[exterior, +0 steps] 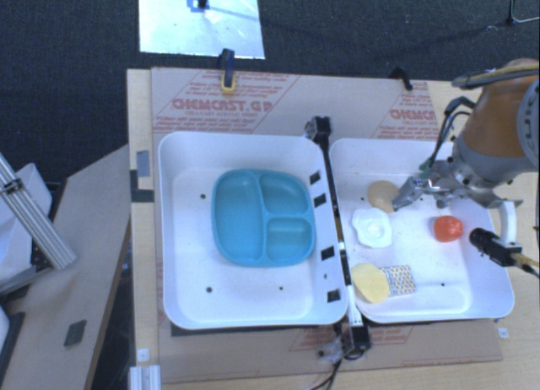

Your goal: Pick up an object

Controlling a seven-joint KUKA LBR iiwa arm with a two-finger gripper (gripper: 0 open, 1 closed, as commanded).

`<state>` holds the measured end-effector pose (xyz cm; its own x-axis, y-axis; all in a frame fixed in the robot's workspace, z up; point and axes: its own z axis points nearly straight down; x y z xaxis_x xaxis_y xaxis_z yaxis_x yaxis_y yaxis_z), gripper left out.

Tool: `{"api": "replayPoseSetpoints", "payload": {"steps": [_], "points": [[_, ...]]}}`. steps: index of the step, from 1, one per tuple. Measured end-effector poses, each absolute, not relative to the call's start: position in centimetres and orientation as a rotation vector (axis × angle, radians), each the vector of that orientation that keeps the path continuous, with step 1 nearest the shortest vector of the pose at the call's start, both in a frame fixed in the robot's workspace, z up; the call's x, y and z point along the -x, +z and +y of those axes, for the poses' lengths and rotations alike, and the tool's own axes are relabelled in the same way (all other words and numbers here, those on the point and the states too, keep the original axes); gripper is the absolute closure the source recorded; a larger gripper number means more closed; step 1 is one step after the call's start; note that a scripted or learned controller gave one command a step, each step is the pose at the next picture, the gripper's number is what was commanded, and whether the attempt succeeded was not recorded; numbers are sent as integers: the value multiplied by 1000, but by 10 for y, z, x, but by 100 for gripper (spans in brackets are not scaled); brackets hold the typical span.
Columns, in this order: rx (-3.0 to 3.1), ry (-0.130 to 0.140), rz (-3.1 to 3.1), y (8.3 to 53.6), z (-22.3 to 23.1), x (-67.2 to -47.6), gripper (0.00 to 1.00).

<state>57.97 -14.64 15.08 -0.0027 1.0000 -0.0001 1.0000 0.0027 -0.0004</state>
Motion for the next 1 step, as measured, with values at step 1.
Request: {"api": "replayPoseSetpoints", "payload": {"steps": [1], "points": [[2215,0,-2227,96,-139,-587,0]]}}
